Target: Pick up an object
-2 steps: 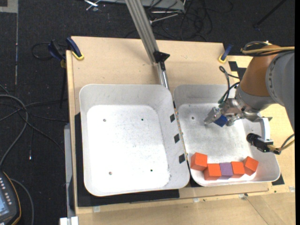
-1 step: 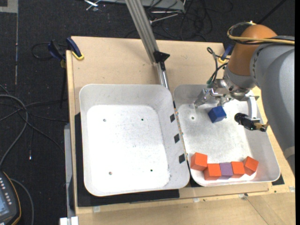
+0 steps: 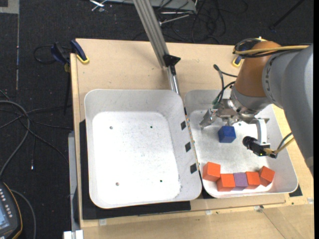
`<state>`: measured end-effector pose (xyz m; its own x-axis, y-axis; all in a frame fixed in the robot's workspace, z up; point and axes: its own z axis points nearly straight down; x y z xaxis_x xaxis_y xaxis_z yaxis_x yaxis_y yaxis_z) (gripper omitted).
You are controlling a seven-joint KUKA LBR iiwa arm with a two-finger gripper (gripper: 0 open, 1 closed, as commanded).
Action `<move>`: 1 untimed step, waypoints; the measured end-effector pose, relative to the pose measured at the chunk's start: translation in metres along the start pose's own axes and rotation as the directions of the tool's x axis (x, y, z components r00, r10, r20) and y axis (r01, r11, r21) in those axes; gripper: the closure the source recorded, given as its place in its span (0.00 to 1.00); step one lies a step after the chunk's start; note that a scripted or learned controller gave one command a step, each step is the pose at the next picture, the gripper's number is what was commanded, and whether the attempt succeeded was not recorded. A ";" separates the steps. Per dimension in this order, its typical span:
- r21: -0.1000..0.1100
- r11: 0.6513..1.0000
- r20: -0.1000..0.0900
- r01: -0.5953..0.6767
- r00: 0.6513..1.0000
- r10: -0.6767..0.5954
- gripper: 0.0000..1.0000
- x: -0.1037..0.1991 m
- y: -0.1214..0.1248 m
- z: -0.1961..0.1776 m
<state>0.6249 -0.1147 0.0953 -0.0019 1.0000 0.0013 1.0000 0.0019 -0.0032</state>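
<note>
- In the right bin [image 3: 279, 180], the tool [image 3: 230, 119] hangs just above the blue cube [image 3: 227, 134].
- Its spread is hidden; cannot tell.

— What does the grey arm with the orange band [image 3: 259, 78] cover?

— The far right part of the shallow white right-hand bin [image 3: 199, 103]; that bin's back rim goes under the wrist. The arm itself is cut off by the picture's right edge.

— And the two-finger metal gripper [image 3: 225, 119]?

— Its fingertips blur into the mount above the small blue cube [image 3: 227, 134]; whether they touch the cube cannot be told.

— Anything else cut off?

— A dark handheld device with a screen [image 3: 7, 218] at the lower left corner, and the slanted grey metal pole [image 3: 149, 24] at the top edge.
</note>
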 end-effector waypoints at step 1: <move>-0.001 1.000 0.001 -0.003 1.000 0.003 0.00 0.010 -0.028 0.000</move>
<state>0.5967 -0.1044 0.0953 0.0011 1.0000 0.0000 1.0000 -0.0011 -0.0020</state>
